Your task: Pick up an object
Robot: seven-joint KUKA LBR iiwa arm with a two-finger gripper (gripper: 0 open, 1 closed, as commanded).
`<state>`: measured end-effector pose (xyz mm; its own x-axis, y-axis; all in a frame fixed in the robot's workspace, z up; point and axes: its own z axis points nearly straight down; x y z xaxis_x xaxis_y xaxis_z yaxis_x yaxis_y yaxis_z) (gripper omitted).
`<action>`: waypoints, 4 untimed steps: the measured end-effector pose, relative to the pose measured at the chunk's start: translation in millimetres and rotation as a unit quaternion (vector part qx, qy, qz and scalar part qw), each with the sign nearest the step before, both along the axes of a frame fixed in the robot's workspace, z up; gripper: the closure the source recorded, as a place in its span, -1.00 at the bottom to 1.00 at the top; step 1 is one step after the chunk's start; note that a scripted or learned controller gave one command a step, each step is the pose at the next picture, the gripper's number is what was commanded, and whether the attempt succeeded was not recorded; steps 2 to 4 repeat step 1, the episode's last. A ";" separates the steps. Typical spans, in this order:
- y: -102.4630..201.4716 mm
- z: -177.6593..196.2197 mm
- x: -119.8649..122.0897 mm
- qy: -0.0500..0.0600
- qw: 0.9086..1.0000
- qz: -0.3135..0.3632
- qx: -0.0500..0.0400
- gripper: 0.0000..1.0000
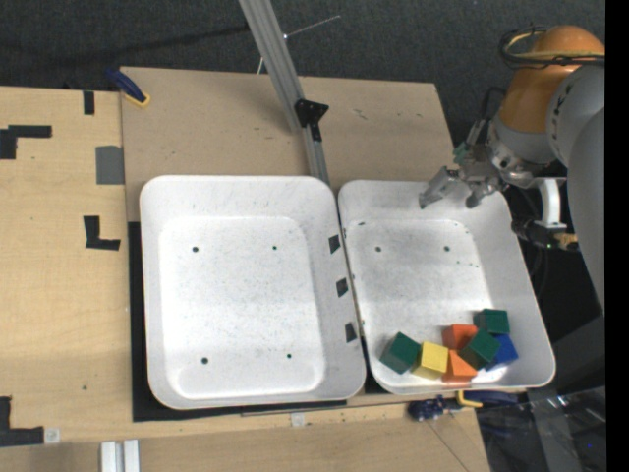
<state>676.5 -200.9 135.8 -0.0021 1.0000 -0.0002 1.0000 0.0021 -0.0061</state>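
Over right bin point(511, 264) far rim | claw point(450, 194) spread, nothing between

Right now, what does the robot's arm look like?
The arm is grey and rounded, with a shiny orange band above the wrist. Thin dark cables loop beside it. At its tip sits a small grey metal gripper with two fingers.

Arm point(550, 96) entered from right edge, upper part of view. Grey link ran down right side; orange band sat above wrist, near top right. Wrist angled down and to left. Gripper point(451, 192) hung at arm's left end, low, two fingers spread apart, tips pointing down-left. Nothing between fingers. Dark cables looped beside wrist, on its lower right.
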 end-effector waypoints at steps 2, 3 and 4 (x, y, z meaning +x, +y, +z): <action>0.2 14.2 1.7 -0.003 1.000 0.001 -0.001 1.00; 0.2 14.2 1.7 -0.003 1.000 0.001 -0.001 1.00; 0.2 14.2 1.7 -0.003 1.000 0.001 -0.001 1.00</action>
